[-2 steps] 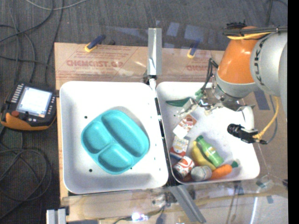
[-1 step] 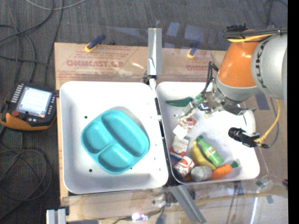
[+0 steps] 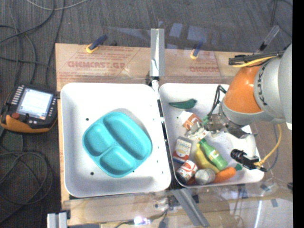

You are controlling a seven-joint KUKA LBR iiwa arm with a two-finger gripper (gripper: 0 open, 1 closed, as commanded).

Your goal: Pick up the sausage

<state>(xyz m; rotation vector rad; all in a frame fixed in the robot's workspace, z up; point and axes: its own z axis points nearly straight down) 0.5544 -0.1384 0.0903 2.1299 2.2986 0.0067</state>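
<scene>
Below the orange-banded arm, the gripper [image 3: 209, 125] hangs over the right bin [image 3: 167, 95], at the bin's center. How wide it stands cannot be told. Which item is the sausage cannot be told either. A red-and-white item [image 3: 192, 121] lies just beside the gripper at 9 o'clock, a green bottle [image 3: 213, 156] at 6 o'clock.

light: bright, even | shadows: soft | focus: slightly soft | glare: mild
</scene>
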